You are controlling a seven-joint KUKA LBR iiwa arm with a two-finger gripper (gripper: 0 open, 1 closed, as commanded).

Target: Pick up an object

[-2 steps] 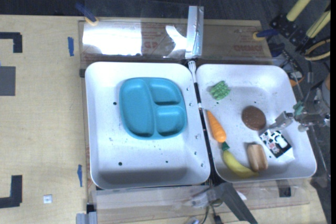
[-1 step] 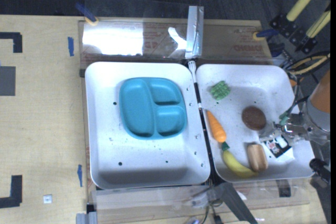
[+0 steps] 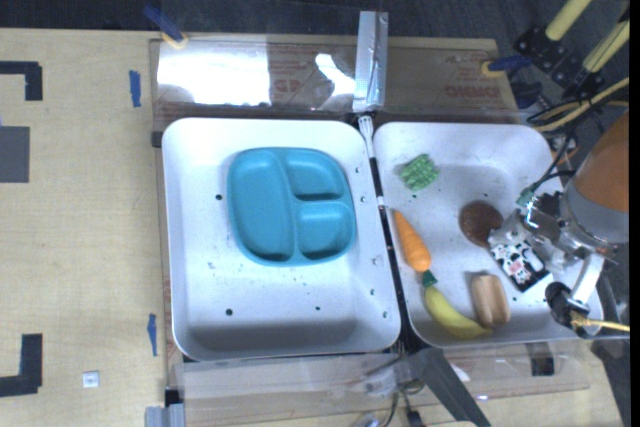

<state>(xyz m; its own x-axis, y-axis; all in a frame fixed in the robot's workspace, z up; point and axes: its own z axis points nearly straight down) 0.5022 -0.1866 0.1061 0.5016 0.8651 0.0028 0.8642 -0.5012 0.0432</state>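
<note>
The hand point(image 3: 520, 260) sits low over the right side of the right bin point(image 3: 455, 137), at the end of the grey arm point(image 3: 600, 215) that comes in from the right with its orange band above the wrist. From this slanted view, whether its grip is open or closed cannot be told, and nothing is seen held in it. Its black-and-white end hangs just right of a brown round object point(image 3: 480, 220) and just above a tan bread-like piece point(image 3: 489, 299).

That tan piece lies near the bin's front edge, touching a yellow banana point(image 3: 448, 311) that curves along the front. Left of them an orange carrot point(image 3: 412, 241) lies close to the wall dividing the two bins, its green tip pointing toward the banana. A small green bumpy object point(image 3: 419, 172) rests apart from the rest, toward the bin's back left.

In the left bin point(image 3: 190, 245) a blue divided tray point(image 3: 291, 204) lies flat near the middle. Both bins stand on the pale wooden bench point(image 3: 70, 245), with a clear sheet point(image 3: 260, 70) behind them.
</note>
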